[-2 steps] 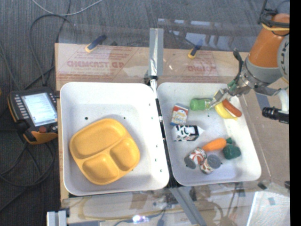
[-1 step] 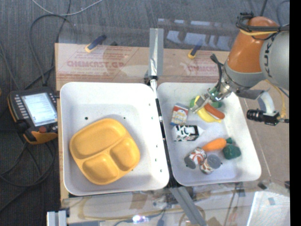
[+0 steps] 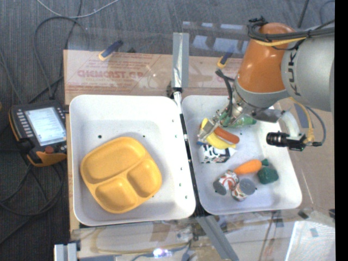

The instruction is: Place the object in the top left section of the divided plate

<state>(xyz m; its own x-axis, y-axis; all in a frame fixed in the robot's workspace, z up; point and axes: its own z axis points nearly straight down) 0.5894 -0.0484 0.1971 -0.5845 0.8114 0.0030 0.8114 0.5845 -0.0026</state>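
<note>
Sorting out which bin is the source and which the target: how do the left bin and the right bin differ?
The left bin holds one thing, a yellow divided plate; the right bin holds several small items, among them a toy carrot and a crushed can. The gripper is over the right bin, not the left bin. Both are shallow, white and side by side.

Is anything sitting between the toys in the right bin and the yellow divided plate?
Only the raised rims where the two white bins meet. The gripper is over the pile of toy food in the right bin; the yellow divided plate lies in the left bin.
</note>
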